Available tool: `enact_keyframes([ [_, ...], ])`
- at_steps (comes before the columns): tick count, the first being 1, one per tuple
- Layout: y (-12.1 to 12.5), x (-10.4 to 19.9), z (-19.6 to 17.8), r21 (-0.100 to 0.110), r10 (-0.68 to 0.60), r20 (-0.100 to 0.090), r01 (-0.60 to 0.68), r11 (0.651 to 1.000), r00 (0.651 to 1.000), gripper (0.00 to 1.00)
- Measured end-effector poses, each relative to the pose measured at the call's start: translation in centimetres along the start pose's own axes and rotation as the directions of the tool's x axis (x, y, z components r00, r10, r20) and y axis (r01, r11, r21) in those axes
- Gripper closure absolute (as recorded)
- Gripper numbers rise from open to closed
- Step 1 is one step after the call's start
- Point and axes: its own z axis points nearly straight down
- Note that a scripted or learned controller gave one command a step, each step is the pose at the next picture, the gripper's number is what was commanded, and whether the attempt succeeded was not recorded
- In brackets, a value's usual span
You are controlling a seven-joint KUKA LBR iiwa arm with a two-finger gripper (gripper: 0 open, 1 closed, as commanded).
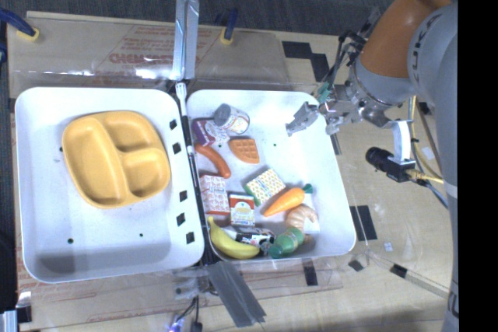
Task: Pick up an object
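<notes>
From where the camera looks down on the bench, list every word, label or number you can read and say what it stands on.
Red print on the clear sheet behind the bins: too blurred and slanted to read.
Printed packets in the right bin: labels too small to read.
Grey arm: dark lettering cut off at the edge, not readable.
Nothing can be quoted with confidence.

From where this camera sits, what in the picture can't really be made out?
- End effector: blurred and small in the camera view, so its finger state is unclear.
- Arm: cut off by the top and right edges.
- Banana: partly covered by the toys piled beside it.
- Small cartons: printing too small to read.
- Jar: contents unclear, glare on it.
</notes>
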Motion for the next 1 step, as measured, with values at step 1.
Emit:
enact_keyframes([
  [1,2.96,3.09,3.69,0.002,-0.033,0.0,0.033,0.999,0.999,0.0],
])
